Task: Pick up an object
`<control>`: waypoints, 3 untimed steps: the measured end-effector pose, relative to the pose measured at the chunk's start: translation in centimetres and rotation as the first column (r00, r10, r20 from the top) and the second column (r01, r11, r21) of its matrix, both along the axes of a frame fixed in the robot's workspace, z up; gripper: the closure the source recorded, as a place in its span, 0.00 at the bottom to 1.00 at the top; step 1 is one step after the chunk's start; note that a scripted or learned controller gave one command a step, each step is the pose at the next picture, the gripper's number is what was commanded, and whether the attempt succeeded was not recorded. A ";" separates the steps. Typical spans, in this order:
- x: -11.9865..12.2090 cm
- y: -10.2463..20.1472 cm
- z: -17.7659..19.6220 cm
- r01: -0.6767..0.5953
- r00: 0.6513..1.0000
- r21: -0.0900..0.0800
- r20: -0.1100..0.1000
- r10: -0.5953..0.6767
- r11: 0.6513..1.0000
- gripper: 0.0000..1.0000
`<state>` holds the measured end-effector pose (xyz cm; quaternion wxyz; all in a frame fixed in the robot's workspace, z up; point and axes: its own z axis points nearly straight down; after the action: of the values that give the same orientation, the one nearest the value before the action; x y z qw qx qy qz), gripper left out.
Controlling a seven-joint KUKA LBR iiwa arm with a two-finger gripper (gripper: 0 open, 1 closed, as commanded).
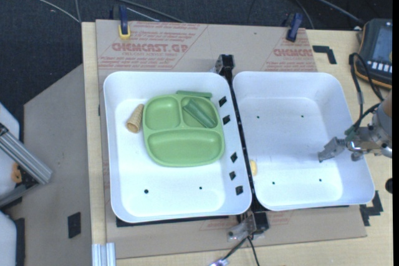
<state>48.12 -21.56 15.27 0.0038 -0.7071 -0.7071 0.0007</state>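
Jaws [325, 154]: low over the right bin [283, 81], holding nothing; opening unclear.
Targets: cone [134, 118] just left of green tray [182, 134], left bin [168, 199].
Advice: cross the divider, descend centred on the cone.

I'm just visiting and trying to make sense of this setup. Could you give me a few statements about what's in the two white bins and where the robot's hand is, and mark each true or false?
1. A green divided plate lies in the left bin. True.
2. A small tan cone lies beside the plate, on its left. True.
3. The hand is over the left bin. False: it is over the right bin, near that bin's right side.
4. The plate is red. False: it is green.
5. The hand is touching the plate. False: it is far from it, in the other bin.
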 end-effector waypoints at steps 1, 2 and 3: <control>1.0 0.3 -5.3 -0.001 1.000 -0.001 0.002 0.001 1.000 0.00; 1.0 0.4 -6.9 0.000 1.000 -0.001 0.003 0.000 1.000 0.00; 1.0 0.4 -5.7 0.000 1.000 -0.002 0.006 0.000 1.000 1.00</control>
<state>49.17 -21.18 9.58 0.0009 -0.7070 -0.7072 -0.0007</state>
